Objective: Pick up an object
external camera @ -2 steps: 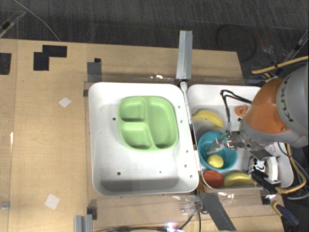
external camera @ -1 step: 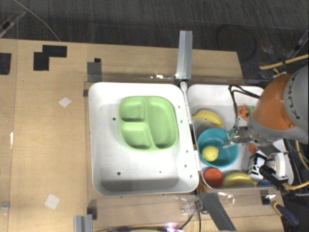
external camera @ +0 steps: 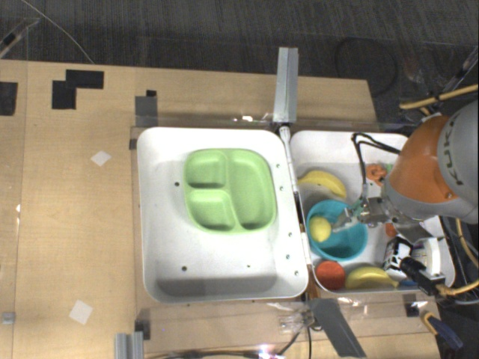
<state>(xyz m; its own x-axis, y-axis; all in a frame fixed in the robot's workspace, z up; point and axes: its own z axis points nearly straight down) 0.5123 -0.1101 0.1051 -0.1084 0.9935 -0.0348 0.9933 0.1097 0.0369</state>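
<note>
Tray [external camera: 228, 188] in left bin [external camera: 161, 223]; bowl [external camera: 346, 239] in right bin [external camera: 329, 146], pincer [external camera: 352, 215] seemingly over it

In the right bin [external camera: 329, 144], a blue bowl [external camera: 346, 238] holds a yellow lemon [external camera: 319, 229]. One banana [external camera: 323, 181] lies at its 11 o'clock, another banana [external camera: 370, 277] at 5 o'clock beside a red apple [external camera: 330, 274].

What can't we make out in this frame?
- Gripper over the blue bowl: finger state too small and blurred to read.
- Right bin: its right side is hidden by the arm.
- Orange item by the arm: too small to identify.
</note>
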